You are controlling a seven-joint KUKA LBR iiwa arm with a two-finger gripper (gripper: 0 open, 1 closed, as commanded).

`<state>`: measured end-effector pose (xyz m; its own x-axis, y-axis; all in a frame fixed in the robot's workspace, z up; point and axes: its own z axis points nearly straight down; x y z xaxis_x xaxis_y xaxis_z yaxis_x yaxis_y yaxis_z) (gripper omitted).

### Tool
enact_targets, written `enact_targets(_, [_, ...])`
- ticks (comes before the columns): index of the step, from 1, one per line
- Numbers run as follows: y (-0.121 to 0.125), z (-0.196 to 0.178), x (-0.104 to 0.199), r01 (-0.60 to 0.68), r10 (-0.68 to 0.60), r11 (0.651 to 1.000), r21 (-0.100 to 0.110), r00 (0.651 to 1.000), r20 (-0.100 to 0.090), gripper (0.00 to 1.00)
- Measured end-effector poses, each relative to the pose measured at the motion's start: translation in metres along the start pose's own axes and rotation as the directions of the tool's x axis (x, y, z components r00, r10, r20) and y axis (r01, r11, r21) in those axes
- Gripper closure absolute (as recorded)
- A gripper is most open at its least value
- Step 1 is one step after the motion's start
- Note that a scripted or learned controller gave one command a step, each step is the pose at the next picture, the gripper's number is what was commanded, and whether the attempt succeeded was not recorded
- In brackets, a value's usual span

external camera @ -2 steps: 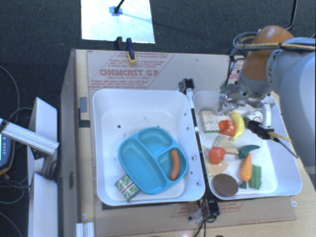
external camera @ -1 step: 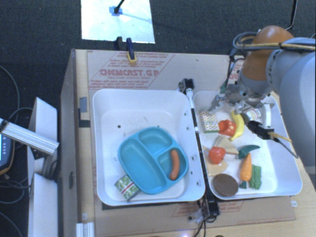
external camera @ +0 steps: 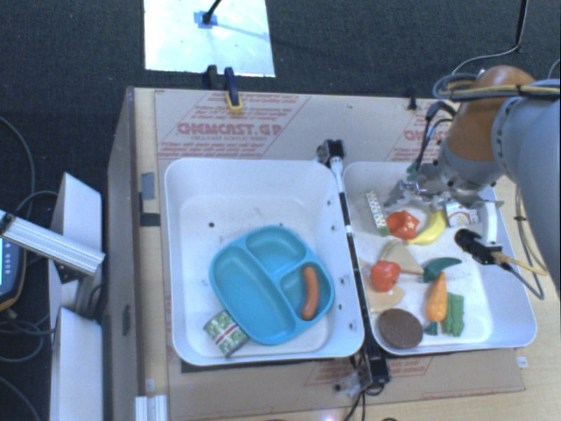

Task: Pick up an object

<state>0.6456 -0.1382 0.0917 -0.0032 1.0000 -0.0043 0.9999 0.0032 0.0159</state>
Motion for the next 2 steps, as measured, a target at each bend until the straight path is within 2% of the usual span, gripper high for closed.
enact_targets(1, [-0.01, -0.023, -0.019, -0.002, 0.002, 1.0, 0.013, 1.0, -0.003, 0.0])
enact_targets(2, [-0.034, 0.007, -0.03, -0.002, 0.002, 1.0, 0.015, 1.0, -0.004, 0.0])
